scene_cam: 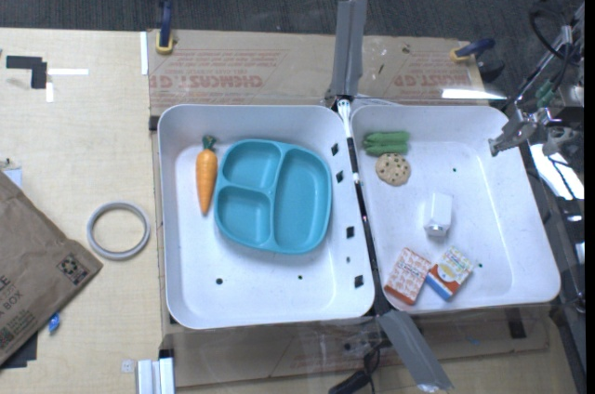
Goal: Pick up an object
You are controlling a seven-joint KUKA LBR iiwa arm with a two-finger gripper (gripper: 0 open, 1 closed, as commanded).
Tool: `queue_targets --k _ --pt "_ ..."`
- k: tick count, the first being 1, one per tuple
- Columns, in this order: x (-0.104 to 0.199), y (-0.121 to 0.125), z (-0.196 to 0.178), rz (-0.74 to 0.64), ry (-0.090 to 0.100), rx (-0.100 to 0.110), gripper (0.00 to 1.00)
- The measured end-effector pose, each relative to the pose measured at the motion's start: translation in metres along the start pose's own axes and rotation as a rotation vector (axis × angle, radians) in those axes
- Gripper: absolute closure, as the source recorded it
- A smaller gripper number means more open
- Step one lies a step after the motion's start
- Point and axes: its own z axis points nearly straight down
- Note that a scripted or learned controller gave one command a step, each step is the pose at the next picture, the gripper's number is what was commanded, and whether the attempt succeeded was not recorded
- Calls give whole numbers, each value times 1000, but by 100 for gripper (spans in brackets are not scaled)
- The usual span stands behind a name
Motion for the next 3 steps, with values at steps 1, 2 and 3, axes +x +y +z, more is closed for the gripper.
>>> queue_targets --k 1,2,3 --pt "58 35 45 -179 0 0 0" --pt "76 22 71 -123 0 0 0" --pt "52 -41 176 -97 1 0 0"
